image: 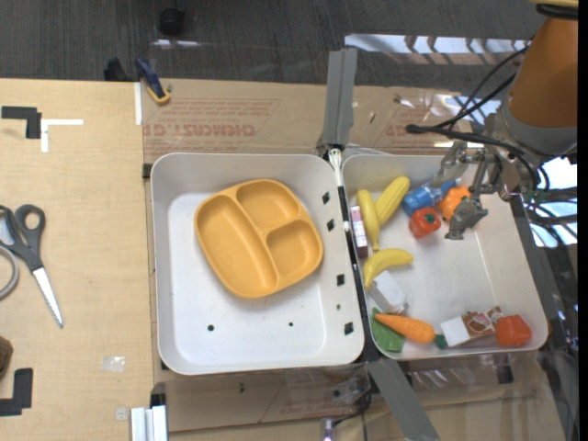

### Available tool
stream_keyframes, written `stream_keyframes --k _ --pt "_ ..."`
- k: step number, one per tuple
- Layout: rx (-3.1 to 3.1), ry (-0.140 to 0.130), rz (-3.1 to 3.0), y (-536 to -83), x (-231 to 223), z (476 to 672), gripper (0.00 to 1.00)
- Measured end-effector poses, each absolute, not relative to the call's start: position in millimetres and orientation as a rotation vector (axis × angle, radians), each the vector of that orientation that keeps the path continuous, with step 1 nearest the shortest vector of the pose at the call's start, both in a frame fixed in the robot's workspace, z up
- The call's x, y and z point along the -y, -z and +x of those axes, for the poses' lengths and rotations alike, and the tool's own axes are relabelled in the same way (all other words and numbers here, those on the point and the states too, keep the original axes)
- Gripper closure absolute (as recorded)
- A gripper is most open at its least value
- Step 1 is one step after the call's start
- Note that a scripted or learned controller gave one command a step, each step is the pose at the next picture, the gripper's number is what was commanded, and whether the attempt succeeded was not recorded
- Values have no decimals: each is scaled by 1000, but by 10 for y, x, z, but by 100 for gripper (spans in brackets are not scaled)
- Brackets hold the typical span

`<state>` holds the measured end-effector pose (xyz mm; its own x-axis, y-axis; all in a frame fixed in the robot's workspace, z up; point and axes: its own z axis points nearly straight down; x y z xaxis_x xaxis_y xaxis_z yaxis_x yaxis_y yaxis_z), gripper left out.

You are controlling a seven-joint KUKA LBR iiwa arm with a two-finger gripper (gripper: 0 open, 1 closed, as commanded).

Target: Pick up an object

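Objects to pick: small toy foods and blocks lie scattered in the right white bin (524,274), none of them between the gripper's fingers.
Scissors: grey-handled metal scissors (35,255) lie on the wooden bench (73,182) at far left, well apart from both bins.
Left white bin: the left shallow white bin (175,320) carries a yellow plastic plate with three compartments (258,237), tilted slightly and lying in the far half of the bin.
Bananas: a yellow toy banana (367,214) lies along the right bin's left wall; a second curved yellow banana (386,264) sits nearer, just right of that wall.
Corn: a yellow toy corn cob (392,197) leans beside the far banana.
Carrot: an orange toy carrot (405,327) lies at the near left, over a green piece (386,339).
Blue block: a small blue piece (422,197) sits at the far side, touching a red tomato-like toy (424,222).
Orange toy: a small orange piece (454,200) lies just left of the gripper.
Gripper: the grey two-finger gripper (469,217) hangs over the far right part of the right bin, fingers pointing down and standing narrowly apart, nothing visible between them.
Near right corner: a white box (456,330), a brown-patterned piece (479,322) and a red block (513,331) lie in a row.
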<state>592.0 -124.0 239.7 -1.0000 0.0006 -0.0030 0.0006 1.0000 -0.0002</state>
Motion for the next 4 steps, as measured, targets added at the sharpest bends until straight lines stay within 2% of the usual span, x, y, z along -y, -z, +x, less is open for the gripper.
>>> stream_keyframes --k 1,2,3,4 --pt "-3137 1 11 -1570 1553 6379 0" --pt "-3115 0 376 -940 1255 6378 0" --pt "-3072 0 647 -926 1131 6081 0" --pt "-3035 0 794 -930 955 6150 0"
